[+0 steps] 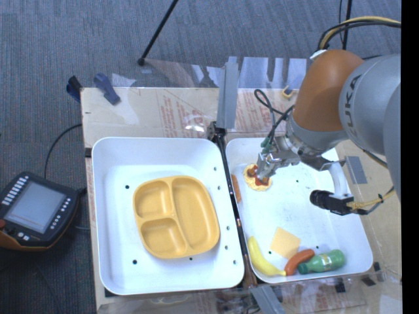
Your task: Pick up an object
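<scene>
**Gripper down on the small pizza in the right bin**

The gripper (pixel 264 173) hangs low over the far left part of the right bin (pixel 340 237), its tip right at a small round pizza (pixel 256 178) with a yellow rim and red topping. The metal fingers overlap the pizza's upper edge, but from this slant I cannot tell how far apart they stand, or whether anything sits between them. Above the gripper, the arm's orange band (pixel 324 87) and grey body (pixel 376 103) fill the upper right, with cables looping down to the wrist.

Just left of the pizza, a thin orange stick (pixel 236 187) lies along the bin's left wall. At the near end of the same bin sit a banana (pixel 263 258), a pale yellow cheese slice (pixel 285 243), a reddish sausage (pixel 299 261) and a green bottle (pixel 323 261) lying on its side, the sausage touching the bottle.

The left bin (pixel 111 175) holds a yellow divided plate (pixel 175 216), lying flat near its middle. On the carpet to the far left rests a handheld control pad (pixel 34 208).
</scene>
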Controlling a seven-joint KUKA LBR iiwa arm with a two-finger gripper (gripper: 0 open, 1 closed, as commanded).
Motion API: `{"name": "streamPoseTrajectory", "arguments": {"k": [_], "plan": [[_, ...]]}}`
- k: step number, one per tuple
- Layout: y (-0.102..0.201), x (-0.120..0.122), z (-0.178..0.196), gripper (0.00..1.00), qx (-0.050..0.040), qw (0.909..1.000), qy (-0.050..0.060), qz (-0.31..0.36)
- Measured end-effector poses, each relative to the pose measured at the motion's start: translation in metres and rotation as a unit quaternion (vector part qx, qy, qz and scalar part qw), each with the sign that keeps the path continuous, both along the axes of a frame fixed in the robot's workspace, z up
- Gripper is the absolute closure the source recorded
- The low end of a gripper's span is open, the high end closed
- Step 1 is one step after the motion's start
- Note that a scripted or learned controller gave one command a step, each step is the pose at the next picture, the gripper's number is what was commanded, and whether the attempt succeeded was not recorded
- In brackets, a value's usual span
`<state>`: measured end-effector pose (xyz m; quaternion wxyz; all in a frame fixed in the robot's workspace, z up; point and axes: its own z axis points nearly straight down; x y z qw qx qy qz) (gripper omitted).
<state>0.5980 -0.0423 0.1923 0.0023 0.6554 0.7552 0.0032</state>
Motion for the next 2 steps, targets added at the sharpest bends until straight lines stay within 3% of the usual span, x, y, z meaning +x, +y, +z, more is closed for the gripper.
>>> {"name": "streamPoseTrajectory", "arguments": {"k": [1,2], "plan": [[-0.001,-0.002,-0.006,0.00,-0.0004,1.0000,0.005,-0.001],[-0.059,0.035,-0.108,0.00,-0.0008,1.0000,0.006,0.007]]}}
